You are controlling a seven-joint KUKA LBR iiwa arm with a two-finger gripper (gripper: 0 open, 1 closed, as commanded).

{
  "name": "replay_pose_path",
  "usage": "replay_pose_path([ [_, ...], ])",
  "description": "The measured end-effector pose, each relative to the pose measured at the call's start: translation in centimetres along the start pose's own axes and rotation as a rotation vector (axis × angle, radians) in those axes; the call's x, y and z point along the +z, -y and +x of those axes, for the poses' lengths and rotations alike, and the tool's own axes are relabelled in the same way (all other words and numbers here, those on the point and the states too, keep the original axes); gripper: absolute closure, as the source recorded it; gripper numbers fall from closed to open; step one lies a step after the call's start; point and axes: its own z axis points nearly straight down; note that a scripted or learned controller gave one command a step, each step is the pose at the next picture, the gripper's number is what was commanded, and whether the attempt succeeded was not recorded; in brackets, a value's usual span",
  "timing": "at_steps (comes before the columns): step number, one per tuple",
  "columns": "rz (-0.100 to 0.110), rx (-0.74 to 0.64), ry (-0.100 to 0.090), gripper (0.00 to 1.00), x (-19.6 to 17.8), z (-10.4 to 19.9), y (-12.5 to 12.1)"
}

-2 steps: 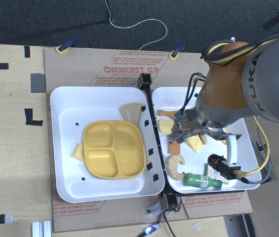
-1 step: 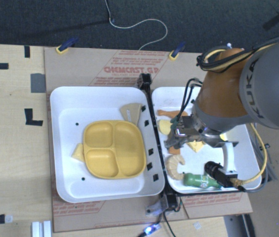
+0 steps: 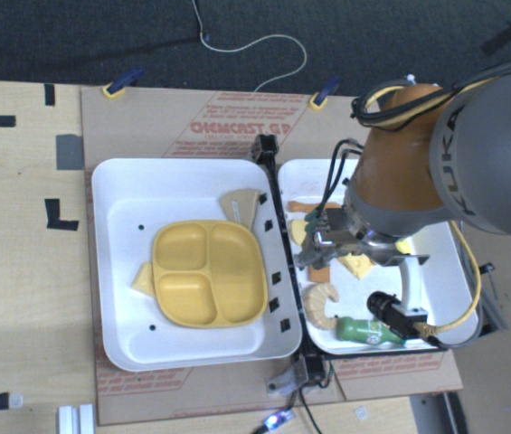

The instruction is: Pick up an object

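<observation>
The gripper (image 3: 317, 250) hangs low in the right bin (image 3: 454, 283); its state cannot be told. The croissant (image 3: 319, 302) looks light and soft: grasp its middle.

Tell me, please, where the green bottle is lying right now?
The green bottle lies in the right bin, near its front edge, just right of the croissant.

Cardboard sheet (image 3: 237, 120) under both bins on desk (image 3: 11, 242); white cable (image 3: 237, 43) loops at 12 o'clock; blue clips (image 3: 124, 81) at cardboard's top edge.
</observation>
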Motion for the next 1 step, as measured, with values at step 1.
replay_pose_path([
  [1, 0.002, 0.004, 0.002, 1.0, 1.2, -1.13, 0.22],
])
